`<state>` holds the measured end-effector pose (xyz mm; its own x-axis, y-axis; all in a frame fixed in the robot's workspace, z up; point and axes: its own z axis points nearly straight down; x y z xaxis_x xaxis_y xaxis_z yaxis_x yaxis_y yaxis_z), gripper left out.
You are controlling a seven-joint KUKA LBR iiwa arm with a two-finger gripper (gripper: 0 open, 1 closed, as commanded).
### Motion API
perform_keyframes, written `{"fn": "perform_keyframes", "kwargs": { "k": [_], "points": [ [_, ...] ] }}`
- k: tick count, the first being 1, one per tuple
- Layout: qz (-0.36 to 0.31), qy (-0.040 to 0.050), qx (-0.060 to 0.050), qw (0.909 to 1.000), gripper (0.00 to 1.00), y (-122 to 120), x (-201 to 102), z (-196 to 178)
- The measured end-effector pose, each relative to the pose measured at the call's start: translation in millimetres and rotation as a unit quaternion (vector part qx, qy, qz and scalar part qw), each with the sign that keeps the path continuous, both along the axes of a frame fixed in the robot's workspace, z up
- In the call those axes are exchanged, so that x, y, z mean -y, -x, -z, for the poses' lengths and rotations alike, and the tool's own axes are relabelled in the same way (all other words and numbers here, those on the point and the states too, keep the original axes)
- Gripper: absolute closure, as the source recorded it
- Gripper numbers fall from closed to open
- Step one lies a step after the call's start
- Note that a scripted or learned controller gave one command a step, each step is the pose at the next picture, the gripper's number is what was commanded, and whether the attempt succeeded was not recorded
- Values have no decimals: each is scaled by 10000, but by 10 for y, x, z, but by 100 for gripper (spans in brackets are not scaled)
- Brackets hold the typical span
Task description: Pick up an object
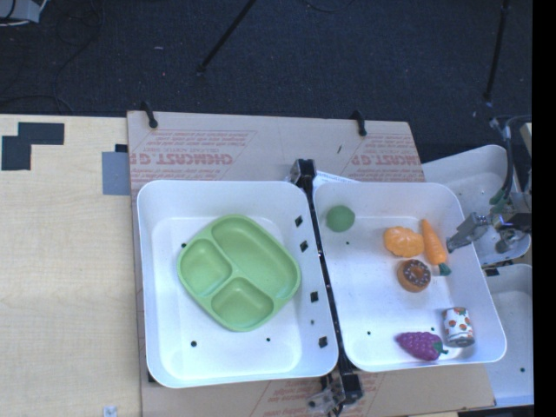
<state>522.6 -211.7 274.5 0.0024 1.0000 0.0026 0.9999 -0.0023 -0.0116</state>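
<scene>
Nearest to the camera, at the front of the right bin (360, 359), lie a purple toy grape bunch (420, 346) and, just beside it on the right, a small white can with red spots (459, 327). Further back in the same bin are a brown toy donut (414, 274), an orange rounded toy (403, 241), an orange toy carrot (433, 242) touching that toy on its right side, and a green ball (340, 218) which sits apart near the divider. All small things are in this one bin, probably because the arm reaches it most easily from the right.

In the left bin (165, 337) there is a light green divided plate (239, 272) lying flat.

At the right rim of the right bin I see the end effector (486, 228), a grey metal part low over the edge, near the tip of the carrot. Nothing is visible between its parts, and whether it is open or closed I cannot tell, as it is small and half cut by the frame. In my judgement no object is picked up yet; the carrot and the orange toy are the closest candidates. Because these two touch each other, a grasp there could push one away.
</scene>
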Motion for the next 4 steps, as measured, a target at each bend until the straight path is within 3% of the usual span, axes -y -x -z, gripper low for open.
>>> {"fn": "perform_keyframes", "kwargs": {
  "k": [1,3,4],
  "points": [
    [-12,14,52,10000,0,-20,-2,-53],
    [-14,-4,22,10000,0,-1,-119,1181],
    [-10,-2,23,10000,0,56,-105,1628]
  ]
}}
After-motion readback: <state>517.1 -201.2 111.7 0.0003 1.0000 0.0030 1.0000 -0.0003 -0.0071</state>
